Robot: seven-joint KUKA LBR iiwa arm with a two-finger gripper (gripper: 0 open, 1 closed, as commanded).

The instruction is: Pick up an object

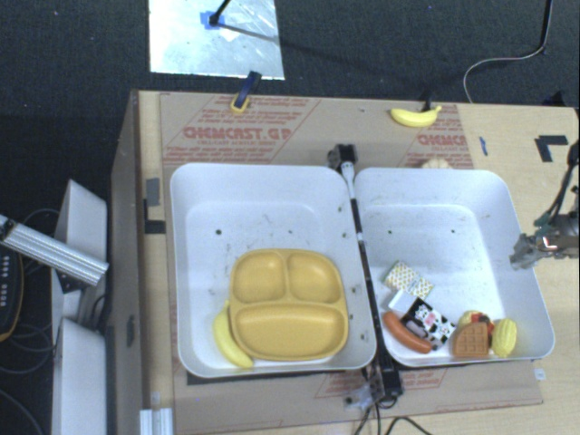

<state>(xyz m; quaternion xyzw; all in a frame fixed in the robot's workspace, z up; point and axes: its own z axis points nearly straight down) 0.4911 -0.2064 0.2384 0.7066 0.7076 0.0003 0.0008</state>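
The tool (pixel 536 247) sits at the far right of the view, just over the right rim of the right bin (pixel 435 193). It shows as a small grey blur, partly cut off by the frame edge, so I cannot tell how it is set or whether it touches the rim. Nothing can be seen in its grasp.

Nearest to it, in the front right corner of the right bin, lies a small cluster of toy food. A yellow lemon-shaped piece (pixel 505 335) is at the corner, touching a brown waffle-like piece (pixel 471 341). Left of that is a black and white block (pixel 426 320), with a red sausage (pixel 406 332) just beside it at the front wall. Two small white patterned cards or packets (pixel 408 279) lie a little behind these; their print is too small to read.

The left bin (pixel 254 188) holds a yellow divided plate (pixel 288 304) toward the front, with a yellow banana (pixel 229 340) tucked against its left front edge.

On the brown surface (pixel 362 120) behind the bins, a second banana (pixel 414 115) lies near the back edge, well apart from the tool. A small pale thing (pixel 437 162) peeks from behind the right bin's back rim, mostly hidden.
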